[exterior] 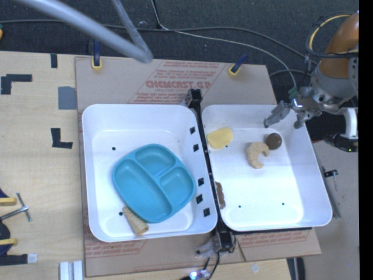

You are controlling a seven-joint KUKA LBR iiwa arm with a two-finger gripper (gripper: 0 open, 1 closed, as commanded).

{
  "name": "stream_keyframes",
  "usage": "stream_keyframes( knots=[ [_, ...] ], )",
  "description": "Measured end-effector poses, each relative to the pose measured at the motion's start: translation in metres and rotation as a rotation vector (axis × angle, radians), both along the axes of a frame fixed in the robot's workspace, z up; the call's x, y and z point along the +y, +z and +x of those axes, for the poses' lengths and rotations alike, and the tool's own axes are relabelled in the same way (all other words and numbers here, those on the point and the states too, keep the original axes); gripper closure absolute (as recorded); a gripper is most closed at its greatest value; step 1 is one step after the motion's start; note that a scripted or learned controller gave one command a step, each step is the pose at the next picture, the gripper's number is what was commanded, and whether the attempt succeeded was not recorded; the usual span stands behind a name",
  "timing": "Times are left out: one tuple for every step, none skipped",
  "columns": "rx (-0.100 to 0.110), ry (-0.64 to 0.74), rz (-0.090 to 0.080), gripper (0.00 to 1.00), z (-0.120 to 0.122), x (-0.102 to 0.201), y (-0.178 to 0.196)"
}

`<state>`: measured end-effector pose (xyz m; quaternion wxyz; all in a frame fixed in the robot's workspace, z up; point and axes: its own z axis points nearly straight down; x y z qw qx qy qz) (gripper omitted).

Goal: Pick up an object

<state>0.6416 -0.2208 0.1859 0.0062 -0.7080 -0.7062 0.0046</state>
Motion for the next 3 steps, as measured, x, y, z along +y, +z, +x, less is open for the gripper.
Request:
stream_keyframes(
  knots=[
    [-0.014,0.004,-0.003,0.0,0.003,0.001,0.01],
    [-0.011,0.005,-0.003,0.0,0.002,0.007,-0.051],
    [-0.016,0.006,-0.006,0.0,0.002,0.008,-0.103]
  ],
)
